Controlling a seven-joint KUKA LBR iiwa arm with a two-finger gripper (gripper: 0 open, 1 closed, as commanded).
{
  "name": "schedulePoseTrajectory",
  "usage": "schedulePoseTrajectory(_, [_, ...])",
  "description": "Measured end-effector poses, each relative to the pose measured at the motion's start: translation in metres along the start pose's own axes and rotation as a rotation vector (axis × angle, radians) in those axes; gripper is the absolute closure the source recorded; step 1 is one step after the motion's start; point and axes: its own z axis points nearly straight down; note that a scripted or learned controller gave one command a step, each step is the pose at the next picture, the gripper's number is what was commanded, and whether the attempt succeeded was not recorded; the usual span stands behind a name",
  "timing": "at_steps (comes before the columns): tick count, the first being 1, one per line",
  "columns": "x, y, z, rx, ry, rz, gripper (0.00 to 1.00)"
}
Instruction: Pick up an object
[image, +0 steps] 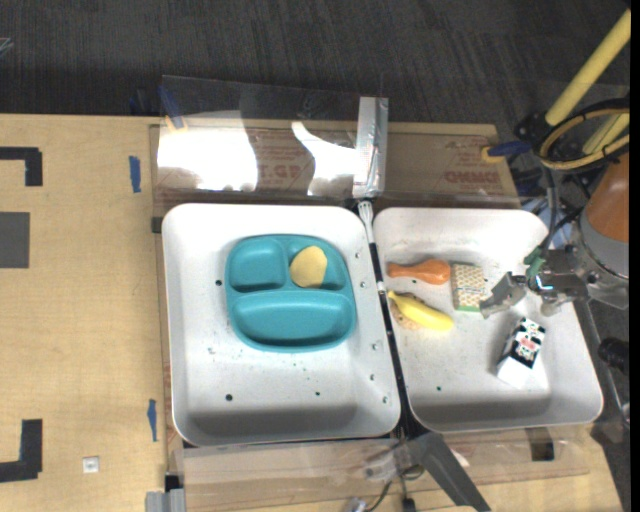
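Bins side by side on table (80, 300): left bin (190, 390), right bin (480, 395). Left bin holds a teal divided plate (290, 318), with a yellow round item (309, 266) sitting in its upper-right compartment.

Right bin contents:
- orange carrot-like toy (420, 271), upper left area, lying roughly level
- banana (421, 313) just below it, tilted, near the bin's left wall
- small patterned block (467, 286) right of the carrot, touching or nearly touching it, can't tell which
- white box with black and red print (523, 350) toward the bin's right side, tilted, well apart from the banana

Arm comes in from the right, over the right bin's right edge. Claw (503, 295) sits low over the bin, between the block and the box, just right of the block. Fingers point left toward the block. Can't tell whether they're spread or pressed together; too blurred. Nothing visibly pinched between them.

Clear plastic sheet (270, 150) and brown cardboard (440, 165) lie behind the bins.
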Motion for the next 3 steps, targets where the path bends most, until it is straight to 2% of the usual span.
schedulePoseTrajectory(1, [0.006,0.058,0.149,-0.004,-0.001,-0.288,0.00])
schedulePoseTrajectory(2, [0.004,0.129,0.157,-0.007,-0.003,-0.110,0.00])
schedulePoseTrajectory(3, [0.004,0.131,0.145,-0.013,-0.004,-0.111,1.00])
